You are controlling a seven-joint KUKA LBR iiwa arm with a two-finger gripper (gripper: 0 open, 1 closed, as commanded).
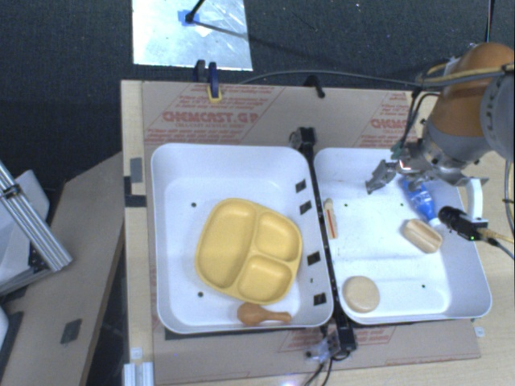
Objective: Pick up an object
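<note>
Grey two-finger gripper (386,175) hovers over the right white bin (378,223), jaws apparently apart and empty, so it should centre squarely above 1 target, perhaps the tan oblong block (422,236), before descending.

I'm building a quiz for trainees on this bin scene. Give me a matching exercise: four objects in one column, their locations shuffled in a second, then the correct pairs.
Objects:
1. yellow divided tray
2. blue item
3. round tan piece
4. tan drumstick-shaped piece

Places:
A. right bin, near front edge
B. left bin, middle
C. left bin, front edge, beside the tray
D. right bin, far right, by the arm

Pairs: 1-B, 2-D, 3-A, 4-C
</note>
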